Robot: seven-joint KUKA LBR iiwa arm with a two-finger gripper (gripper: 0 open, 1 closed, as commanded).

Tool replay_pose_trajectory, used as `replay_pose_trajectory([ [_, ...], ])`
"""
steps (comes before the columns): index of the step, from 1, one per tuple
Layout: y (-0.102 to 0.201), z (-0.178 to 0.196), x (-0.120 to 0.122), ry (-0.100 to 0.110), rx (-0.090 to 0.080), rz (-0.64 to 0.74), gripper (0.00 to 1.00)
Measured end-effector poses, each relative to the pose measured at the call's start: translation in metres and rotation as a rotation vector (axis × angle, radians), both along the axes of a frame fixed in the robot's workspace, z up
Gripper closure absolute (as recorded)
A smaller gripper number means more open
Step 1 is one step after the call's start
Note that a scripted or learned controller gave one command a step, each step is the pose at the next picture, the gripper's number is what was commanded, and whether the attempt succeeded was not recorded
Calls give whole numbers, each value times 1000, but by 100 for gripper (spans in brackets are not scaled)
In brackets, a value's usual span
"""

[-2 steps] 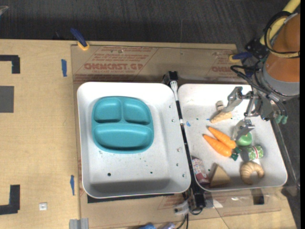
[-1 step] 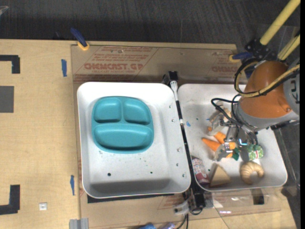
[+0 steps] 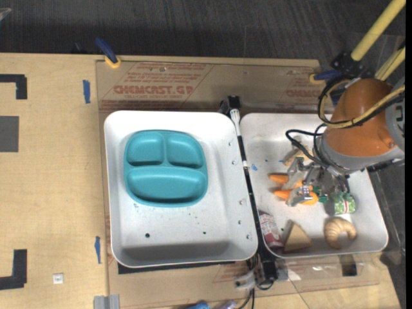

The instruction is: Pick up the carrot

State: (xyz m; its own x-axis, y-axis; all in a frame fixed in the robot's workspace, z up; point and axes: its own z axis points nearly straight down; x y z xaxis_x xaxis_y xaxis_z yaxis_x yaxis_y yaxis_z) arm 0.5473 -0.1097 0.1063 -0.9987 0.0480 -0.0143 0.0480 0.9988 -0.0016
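Observation:
The orange carrot lies in the middle of the right bin, partly hidden by the gripper. My gripper is down in that bin, right over the carrot's right part and touching or nearly touching it. Whether the carrot is held is not clear from this angle. The arm's orange band rises above the bin's right side.
A green, red and white packet, a tan shell-like object, a brown wedge and a red-wrapped item lie near the right bin's front. A teal divided plate sits in the left bin.

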Motion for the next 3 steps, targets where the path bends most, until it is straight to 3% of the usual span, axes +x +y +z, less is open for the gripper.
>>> replay_pose_trajectory([
  [1, 120, 81, -17, 3, 6, 3, 100],
  [2, 146, 79, -63, 11, 4, 47, 100],
  [3, 132, 79, -67, 13, 4, -169, 100],
])
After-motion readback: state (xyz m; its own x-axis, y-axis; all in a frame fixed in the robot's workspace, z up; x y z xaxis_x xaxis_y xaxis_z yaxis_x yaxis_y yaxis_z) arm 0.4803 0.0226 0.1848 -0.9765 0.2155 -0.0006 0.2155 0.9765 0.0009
